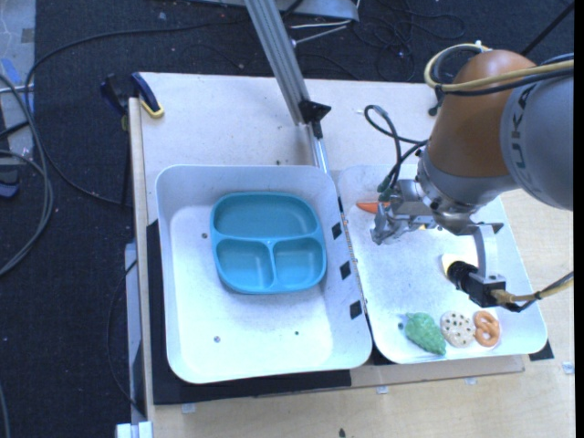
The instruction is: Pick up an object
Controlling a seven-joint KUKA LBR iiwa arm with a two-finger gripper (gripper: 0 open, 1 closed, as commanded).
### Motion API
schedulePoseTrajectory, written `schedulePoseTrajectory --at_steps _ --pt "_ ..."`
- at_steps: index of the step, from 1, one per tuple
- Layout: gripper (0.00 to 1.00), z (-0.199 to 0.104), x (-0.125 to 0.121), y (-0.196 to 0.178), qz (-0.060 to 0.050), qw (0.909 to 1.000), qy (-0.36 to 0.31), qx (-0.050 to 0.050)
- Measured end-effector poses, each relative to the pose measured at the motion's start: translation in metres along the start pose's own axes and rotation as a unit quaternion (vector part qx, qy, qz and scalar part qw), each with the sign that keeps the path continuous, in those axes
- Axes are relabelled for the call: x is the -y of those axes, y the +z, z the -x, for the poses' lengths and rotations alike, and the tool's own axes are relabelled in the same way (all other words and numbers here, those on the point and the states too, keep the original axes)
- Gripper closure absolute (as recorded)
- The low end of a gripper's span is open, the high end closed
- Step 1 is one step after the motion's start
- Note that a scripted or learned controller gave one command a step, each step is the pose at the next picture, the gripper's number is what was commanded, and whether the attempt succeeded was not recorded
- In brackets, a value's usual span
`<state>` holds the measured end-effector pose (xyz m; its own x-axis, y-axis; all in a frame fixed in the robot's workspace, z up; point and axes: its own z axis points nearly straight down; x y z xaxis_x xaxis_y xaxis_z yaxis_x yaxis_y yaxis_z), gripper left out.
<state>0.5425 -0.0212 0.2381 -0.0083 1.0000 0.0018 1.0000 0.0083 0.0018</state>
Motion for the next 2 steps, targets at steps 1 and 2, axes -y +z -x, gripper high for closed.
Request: schedulePoseTrajectory --at_steps 1,2 --pt "1.0 -0.058 -0.002 -0.006 -0.001 1.0 0.0 0.0" --pt "1.0 -0.108 -0.013 0.008 -0.001 1.0 0.0 0.0"
